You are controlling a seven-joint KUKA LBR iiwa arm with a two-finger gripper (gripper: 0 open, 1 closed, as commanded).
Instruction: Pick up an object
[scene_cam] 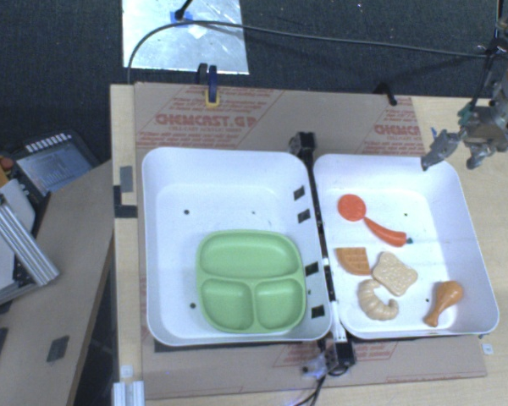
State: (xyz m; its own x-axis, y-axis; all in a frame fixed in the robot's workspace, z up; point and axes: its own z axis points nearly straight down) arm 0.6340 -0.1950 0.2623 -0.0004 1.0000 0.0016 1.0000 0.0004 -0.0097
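Two white bins sit on brown board; dark carpet behind; end effector open, holding nothing.

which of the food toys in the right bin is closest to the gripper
The orange spoon-shaped toy, at the bin's far side; the cracker, toast, croissant and drumstick all lie nearer the front edge, farther from the gripper.

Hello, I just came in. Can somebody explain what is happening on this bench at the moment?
A robot arm is trying to pick up an object. Its gripper hangs above the far right corner of the right bin, with its fingers spread and nothing between them. The toy foods lie untouched in that bin: an orange spoon, a cracker, a bread slice, a croissant and a drumstick. The left bin holds a green divided plate.
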